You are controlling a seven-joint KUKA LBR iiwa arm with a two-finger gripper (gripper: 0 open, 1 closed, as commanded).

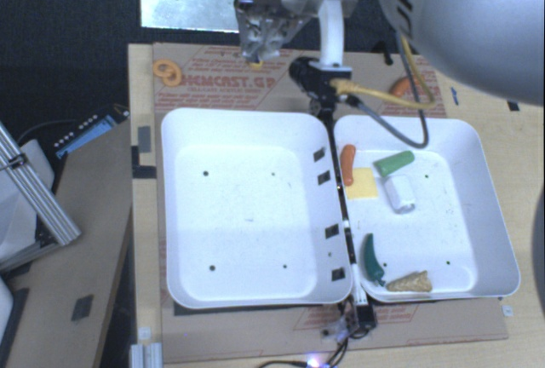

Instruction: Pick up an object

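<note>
So going left to right: the left bin [247, 213] has nothing in it to grab, just bare white floor. Up past its far edge, on the cardboard sheet [221, 78], there's a little orange ring [167, 71] sitting by itself.

The jaws [260, 47] hang high over that cardboard strip, behind the left bin's back rim, well apart from anything worth picking. Can't tell if they're wide or narrow from this angle, too blurry and dark up there. Nothing visible between them anyway.

All the goodies are in the right bin [485, 213]. Near the divider there's an orange sausage-shaped thing [347, 163] lying long axis front to back, touching a yellow square [363, 183]. Just beside that, a green wedge [393, 162] and a white cylinder [400, 194]. Toward the front rim: a dark green pepper [372, 260] and a tan crumbly wedge [410, 281].

So my guess is the move needs to go right and toward the near side. The white cylinder has the most open floor around it; the orange one hugs the wall, so less room there.
</note>
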